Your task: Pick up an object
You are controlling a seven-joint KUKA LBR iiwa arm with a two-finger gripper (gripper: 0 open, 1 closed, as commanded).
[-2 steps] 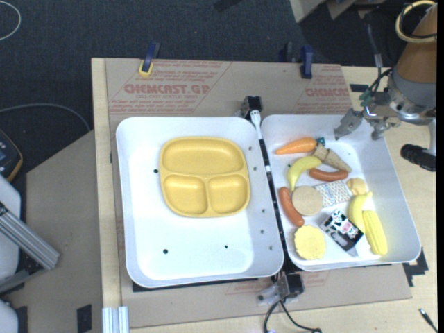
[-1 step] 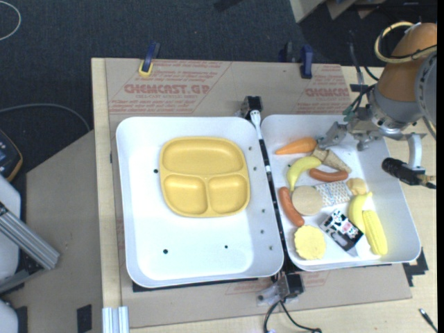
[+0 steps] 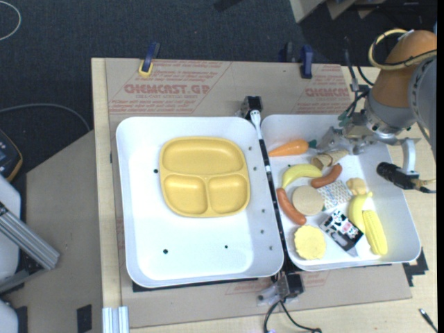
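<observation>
One gripper (image 3: 331, 141) hangs low over the far edge of the right bin (image 3: 409, 238), at the end of a grey arm (image 3: 399, 96) with an orange band that reaches in from the right. We cannot tell how the gripper is set, because the wrist hides it from above. We see nothing clearly held by it.

Just beside the gripper, toward the middle of the bench, lies an orange carrot (image 3: 290, 147). Near it, lower in the bin, we see a small tan piece (image 3: 320, 162), a curved yellow banana (image 3: 300, 174) and a red sausage (image 3: 327, 175). Further out lie a second sausage (image 3: 291, 206), a round tan patty (image 3: 306, 200), a pale patterned packet (image 3: 336, 195), a yellow round slice (image 3: 309, 242), a black and white item (image 3: 340, 229) and a yellow corn cob (image 3: 373, 229). All of these are crowded together, many touching.

Beyond them, the left bin (image 3: 139, 220) holds a yellow divided plate (image 3: 205, 175) with three compartments. Both bins sit side by side on a brown board (image 3: 104, 116).
</observation>
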